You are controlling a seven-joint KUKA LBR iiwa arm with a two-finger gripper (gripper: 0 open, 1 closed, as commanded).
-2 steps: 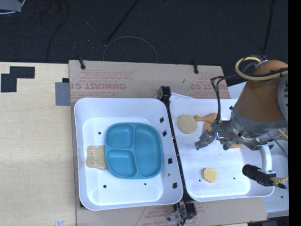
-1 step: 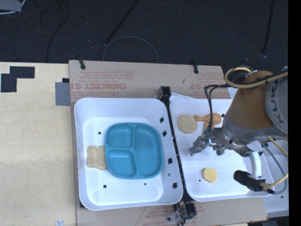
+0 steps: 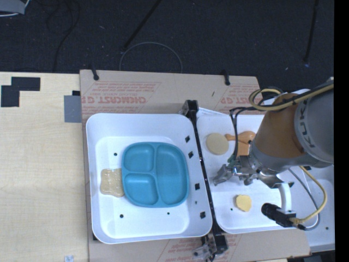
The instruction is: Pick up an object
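Observation:
My gripper (image 3: 224,174) hangs low over the left middle of the right bin (image 3: 218,214), with the grey arm and its orange band reaching in from the right. A round tan disc (image 3: 217,143) lies just behind the gripper, apart from it. A small yellow piece (image 3: 243,202) lies on the bin floor in front of it and slightly to the right. An orange object (image 3: 244,137) pokes out beside the disc, partly hidden by the arm. I see nothing held at the gripper.
The left bin (image 3: 103,222) holds a blue divided plate (image 3: 155,173) with a pale beige, spongy piece (image 3: 111,182) touching its left edge. A black divider (image 3: 199,168) runs between the two bins. Cardboard lies under both bins.

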